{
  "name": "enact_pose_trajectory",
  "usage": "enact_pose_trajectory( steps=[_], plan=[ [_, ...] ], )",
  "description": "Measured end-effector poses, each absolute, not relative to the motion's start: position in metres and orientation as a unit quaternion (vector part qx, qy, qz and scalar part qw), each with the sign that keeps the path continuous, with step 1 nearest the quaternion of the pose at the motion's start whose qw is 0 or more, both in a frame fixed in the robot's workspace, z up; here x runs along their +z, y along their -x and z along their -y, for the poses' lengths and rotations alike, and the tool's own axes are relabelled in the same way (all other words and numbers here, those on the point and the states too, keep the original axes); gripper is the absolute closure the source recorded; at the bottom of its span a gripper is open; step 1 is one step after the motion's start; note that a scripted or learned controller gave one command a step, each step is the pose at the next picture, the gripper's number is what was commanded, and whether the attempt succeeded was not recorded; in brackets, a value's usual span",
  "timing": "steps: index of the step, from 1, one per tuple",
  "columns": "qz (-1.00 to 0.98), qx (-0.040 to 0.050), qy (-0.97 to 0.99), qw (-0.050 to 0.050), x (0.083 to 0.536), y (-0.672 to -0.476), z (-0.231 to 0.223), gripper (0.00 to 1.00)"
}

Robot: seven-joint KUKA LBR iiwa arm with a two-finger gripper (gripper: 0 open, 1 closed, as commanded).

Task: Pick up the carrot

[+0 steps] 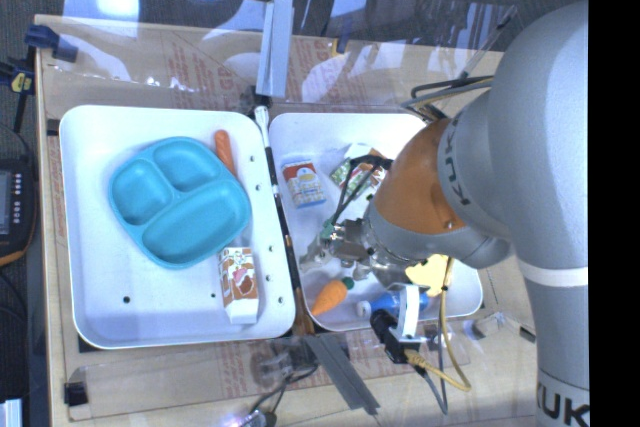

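Carrot (330, 296) is lying at the front of the right bin (470, 300), the hand (340, 245) hovering just above it, can't tell its grip, so nothing's picked up yet.

Glossy white plastic on both bins (75, 215), catching glare. The blue tray (180, 200) looks smooth, satiny plastic. That carrot (330, 296) is matt orange; the arm's casing (550, 145) smooth grey.

- Orange carrot (330, 296) with a green top
- Light blue divided plate (180, 200)
- White bins (85, 315)
- Grey arm (540, 145) with an orange band (415, 190)
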State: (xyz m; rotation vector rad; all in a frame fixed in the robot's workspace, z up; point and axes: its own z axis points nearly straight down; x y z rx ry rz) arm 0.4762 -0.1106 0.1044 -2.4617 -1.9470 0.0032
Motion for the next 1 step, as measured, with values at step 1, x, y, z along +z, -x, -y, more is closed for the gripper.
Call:
enact_pose_trajectory(
  steps=[1],
  plan=[
    [0.433,0.0018,0.902,0.003,0.0903,-0.5028,0.1611,0.0]
  ],
)
